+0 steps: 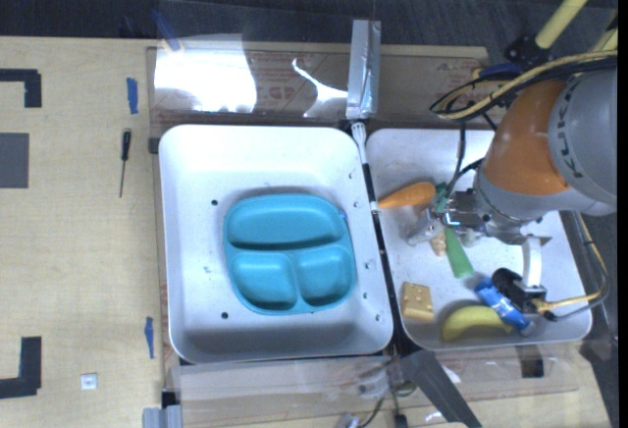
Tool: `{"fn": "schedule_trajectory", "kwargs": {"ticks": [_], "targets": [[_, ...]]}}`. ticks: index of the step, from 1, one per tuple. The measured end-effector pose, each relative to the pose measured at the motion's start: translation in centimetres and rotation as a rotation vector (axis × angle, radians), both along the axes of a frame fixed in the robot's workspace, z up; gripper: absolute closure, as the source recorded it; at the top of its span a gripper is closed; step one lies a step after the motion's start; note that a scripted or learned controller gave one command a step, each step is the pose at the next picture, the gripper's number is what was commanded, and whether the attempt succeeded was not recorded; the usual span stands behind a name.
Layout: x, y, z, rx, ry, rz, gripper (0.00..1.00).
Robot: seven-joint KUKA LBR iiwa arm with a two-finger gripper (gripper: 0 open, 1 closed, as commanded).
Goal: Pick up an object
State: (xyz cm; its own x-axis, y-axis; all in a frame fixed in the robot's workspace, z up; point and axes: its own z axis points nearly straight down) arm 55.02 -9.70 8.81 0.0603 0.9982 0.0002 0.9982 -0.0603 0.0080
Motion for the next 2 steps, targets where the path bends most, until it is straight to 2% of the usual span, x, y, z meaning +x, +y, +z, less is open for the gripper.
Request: {"fn": "schedule_trajectory", "kwargs": {"ticks": [1, 2], "targets": [[0.1, 0.0, 1.1, -0.001, -0.004, -0.001, 1.0], [5.5, 7.5, 9.9, 0.003, 0.002, -0.086, 1.0]]}}
